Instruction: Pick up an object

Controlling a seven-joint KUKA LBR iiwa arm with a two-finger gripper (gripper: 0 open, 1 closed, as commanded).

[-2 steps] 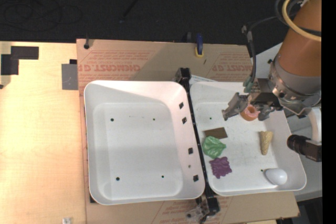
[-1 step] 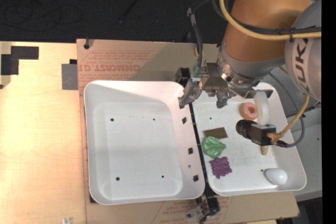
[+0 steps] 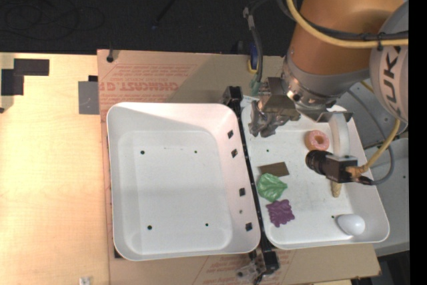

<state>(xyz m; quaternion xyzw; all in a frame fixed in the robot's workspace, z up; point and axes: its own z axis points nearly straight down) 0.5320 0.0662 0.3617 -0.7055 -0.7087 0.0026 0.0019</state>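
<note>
White bins (image 3: 127, 143); pink donut (image 3: 317, 140); green lump (image 3: 271, 186); purple grapes (image 3: 281, 212); brown card (image 3: 273, 170); white egg (image 3: 351, 224).

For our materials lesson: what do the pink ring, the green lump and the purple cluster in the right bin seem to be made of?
Pink ring: probably moulded plastic or rubber, smooth, matte. Green lump: perhaps soft plastic or fabric, creased with faint sheen. Purple cluster: likely rubbery plastic, bumpy like toy grapes. All uncertain.

Pink ring (image 3: 317, 140), green lump (image 3: 271, 186), purple cluster (image 3: 281, 212); all lying in right bin (image 3: 373, 227).
</note>
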